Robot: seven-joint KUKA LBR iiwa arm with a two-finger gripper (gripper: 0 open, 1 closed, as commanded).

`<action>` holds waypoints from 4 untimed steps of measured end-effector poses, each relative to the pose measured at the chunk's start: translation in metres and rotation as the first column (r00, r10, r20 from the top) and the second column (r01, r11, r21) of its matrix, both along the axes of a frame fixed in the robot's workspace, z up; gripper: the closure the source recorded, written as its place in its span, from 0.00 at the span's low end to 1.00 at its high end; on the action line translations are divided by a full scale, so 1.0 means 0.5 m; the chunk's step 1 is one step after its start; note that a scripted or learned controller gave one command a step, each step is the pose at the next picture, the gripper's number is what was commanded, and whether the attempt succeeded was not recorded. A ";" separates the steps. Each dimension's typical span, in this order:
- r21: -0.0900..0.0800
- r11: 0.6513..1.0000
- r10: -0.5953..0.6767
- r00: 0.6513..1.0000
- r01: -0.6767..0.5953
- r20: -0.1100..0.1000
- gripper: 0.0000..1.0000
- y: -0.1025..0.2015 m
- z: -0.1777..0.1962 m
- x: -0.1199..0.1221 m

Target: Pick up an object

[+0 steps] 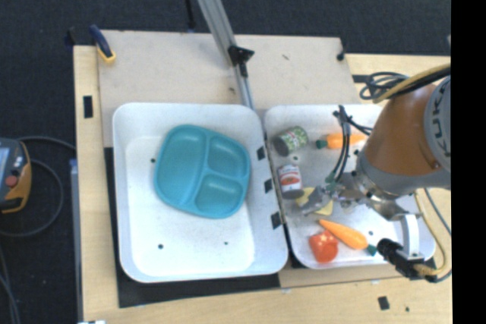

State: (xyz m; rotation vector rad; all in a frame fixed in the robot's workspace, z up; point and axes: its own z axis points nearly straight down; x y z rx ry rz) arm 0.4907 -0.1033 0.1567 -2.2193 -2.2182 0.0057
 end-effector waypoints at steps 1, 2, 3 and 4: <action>0.000 1.000 0.000 1.000 0.000 0.002 0.00 -0.002 -0.106 -0.001; 0.000 1.000 -0.004 1.000 0.004 0.008 1.00 -0.003 -0.078 0.003; -0.002 1.000 0.003 1.000 -0.003 0.013 1.00 -0.004 0.050 0.006; -0.002 1.000 0.004 1.000 -0.004 0.013 1.00 -0.001 0.138 0.017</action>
